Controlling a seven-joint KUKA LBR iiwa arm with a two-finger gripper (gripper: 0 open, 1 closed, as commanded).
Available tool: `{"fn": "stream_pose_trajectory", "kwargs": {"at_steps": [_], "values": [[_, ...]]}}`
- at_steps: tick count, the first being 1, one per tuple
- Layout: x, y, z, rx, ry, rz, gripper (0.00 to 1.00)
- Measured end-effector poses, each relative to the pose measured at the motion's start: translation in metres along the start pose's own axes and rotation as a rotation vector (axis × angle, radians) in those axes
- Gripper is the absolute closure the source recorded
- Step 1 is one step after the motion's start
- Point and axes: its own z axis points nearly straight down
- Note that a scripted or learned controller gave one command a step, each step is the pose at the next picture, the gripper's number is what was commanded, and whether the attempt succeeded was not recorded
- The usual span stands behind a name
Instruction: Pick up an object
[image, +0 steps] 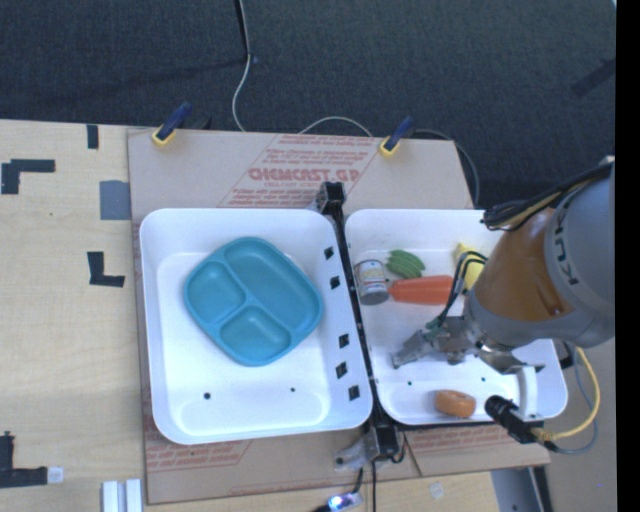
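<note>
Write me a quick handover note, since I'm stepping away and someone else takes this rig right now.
Hand: low over the right bin, nothing seen between its fingers.
Right bin: carrot, green piece, small can near the divider, yellow item partly behind the arm, orange piece at the front.
Left bin: blue divided plate.
Done: nothing lifted.
Left: close on an object and raise it; the carrot looks nearest.
</note>
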Motion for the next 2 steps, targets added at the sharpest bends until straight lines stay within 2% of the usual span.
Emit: {"fn": "stream_pose_trajectory", "kwargs": {"at_steps": [1, 2], "values": [[0.000, 0.001, -0.013, -0.002, -0.001, 0.000, 1.00], [-0.006, 0.005, -0.057, -0.004, 0.000, 0.000, 1.00]]}}
